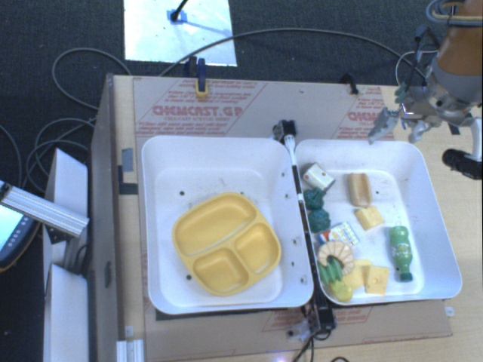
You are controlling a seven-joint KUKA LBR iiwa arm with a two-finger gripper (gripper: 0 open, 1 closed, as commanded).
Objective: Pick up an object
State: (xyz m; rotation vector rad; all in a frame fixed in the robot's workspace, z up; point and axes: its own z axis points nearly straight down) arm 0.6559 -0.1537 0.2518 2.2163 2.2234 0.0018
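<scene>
Looks light, stiff and slippery, the green bottle (401, 253), best pinched across its body; gripper (398, 126) spread, holding nothing.

You see the bench (226, 100) topped with a brown sheet printed in red letters. Two white bins lie on it side by side, touching: the left bin (162, 202) and the right bin (434, 202). A blue-and-yellow clamp (200, 78) grips its far edge.

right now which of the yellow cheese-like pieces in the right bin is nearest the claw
The yellow wedge just below the tan bread roll; the other yellow pieces lie at the bin's near edge, farther from the claw.
</scene>
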